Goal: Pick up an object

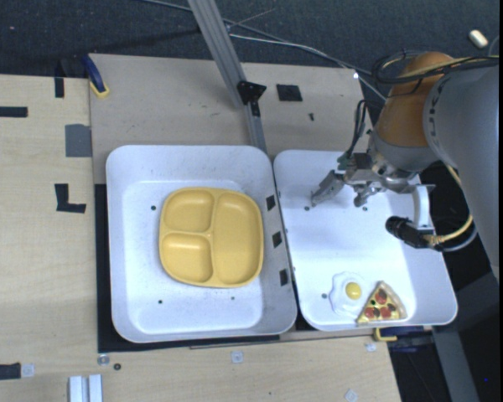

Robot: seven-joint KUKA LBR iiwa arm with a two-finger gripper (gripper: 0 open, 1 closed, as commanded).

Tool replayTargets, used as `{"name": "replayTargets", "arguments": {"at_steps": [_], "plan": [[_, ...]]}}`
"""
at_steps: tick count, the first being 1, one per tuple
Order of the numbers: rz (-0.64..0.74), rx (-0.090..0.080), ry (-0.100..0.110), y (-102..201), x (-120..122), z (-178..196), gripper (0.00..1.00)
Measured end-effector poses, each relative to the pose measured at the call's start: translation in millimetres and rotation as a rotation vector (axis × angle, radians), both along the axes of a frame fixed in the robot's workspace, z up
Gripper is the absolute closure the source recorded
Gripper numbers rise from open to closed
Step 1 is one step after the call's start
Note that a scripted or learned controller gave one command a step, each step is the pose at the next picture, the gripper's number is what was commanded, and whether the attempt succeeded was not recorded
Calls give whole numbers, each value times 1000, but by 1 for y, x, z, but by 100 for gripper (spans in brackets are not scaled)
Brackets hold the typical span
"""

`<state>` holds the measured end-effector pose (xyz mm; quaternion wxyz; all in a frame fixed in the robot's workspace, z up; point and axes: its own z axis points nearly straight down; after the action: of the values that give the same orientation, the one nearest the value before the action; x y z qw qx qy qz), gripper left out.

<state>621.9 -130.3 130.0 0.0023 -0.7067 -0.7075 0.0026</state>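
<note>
A fried egg toy [349, 292] and a pizza slice toy [381, 303] lie side by side at the near edge of the right bin [352, 233]. A yellow divided plate [210, 236] rests in the middle of the left bin [134, 224]. My gripper [344, 193] hangs over the far part of the right bin, well away from the egg and pizza. Its two fingers [324, 189] are spread apart with nothing between them.
A metal pole [226, 48] slants up from between the bins at the back. Cables [419, 233] trail off the wrist over the right bin's right side. Blue and yellow clips sit at the bench's far left corner [96, 80].
</note>
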Motion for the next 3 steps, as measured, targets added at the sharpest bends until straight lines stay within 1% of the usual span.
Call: {"name": "replayTargets", "arguments": {"at_steps": [1,2,3], "plan": [[1,-2,-8,0,0,-47,0],[2,-4,-12,0,2,-33,100],[0,0,-9,0,-1,10,100]]}}
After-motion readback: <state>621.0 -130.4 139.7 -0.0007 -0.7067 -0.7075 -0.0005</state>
